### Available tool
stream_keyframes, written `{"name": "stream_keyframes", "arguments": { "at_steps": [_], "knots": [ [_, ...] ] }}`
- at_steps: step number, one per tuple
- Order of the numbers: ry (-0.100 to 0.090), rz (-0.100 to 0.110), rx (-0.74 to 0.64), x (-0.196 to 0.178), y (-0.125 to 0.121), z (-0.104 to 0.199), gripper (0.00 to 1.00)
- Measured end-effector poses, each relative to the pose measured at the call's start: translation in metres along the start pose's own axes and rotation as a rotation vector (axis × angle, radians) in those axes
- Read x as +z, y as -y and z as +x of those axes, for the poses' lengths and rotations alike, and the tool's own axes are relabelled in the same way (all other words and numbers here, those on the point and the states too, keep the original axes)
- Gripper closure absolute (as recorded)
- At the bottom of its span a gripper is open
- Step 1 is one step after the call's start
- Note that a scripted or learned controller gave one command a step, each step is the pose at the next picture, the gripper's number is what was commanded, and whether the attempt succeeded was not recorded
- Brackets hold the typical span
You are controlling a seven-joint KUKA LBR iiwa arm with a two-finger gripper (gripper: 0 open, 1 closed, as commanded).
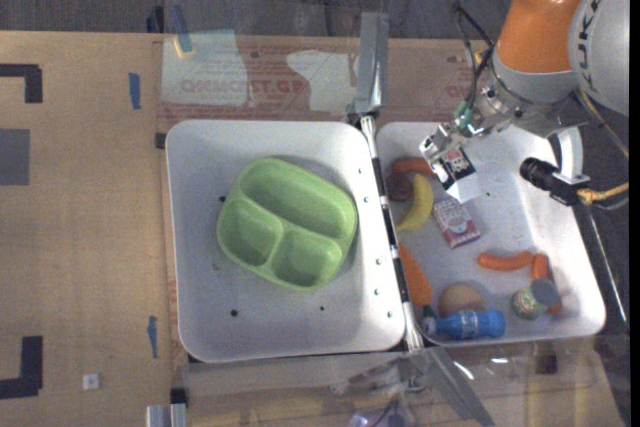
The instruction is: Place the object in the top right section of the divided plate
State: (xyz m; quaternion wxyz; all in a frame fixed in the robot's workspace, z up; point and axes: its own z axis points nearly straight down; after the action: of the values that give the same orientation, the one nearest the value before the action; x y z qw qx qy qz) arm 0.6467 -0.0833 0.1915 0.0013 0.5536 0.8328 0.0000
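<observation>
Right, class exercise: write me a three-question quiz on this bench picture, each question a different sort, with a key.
1. True or false: the green divided plate lies in the left bin.
2. Multiple choice: the gripper hangs over which bin? A) left bin B) right bin C) neither
3. Fill in: the blue bottle lies on its ____ by the right bin's near edge.

Key
1. True; none of the plate's three sections holds anything.
2. B; it is above the banana and the small red-and-white carton.
3. side; beside it sits a round tan fruit.
</observation>
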Motion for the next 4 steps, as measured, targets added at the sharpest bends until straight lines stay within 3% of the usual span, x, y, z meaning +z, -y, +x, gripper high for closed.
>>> {"name": "stream_keyframes", "arguments": {
  "at_steps": [1, 2, 3, 4],
  "knots": [
    [-0.003, 0.000, -0.343, 0.006, 0.010, 0.052, 1.00],
    [-0.002, -0.001, -0.427, -0.011, 0.008, 0.098, 1.00],
    [-0.003, -0.001, -0.553, 0.006, 0.007, 0.159, 1.00],
    [0.000, -0.005, -0.733, 0.006, -0.006, 0.183, 1.00]
  ]
}}
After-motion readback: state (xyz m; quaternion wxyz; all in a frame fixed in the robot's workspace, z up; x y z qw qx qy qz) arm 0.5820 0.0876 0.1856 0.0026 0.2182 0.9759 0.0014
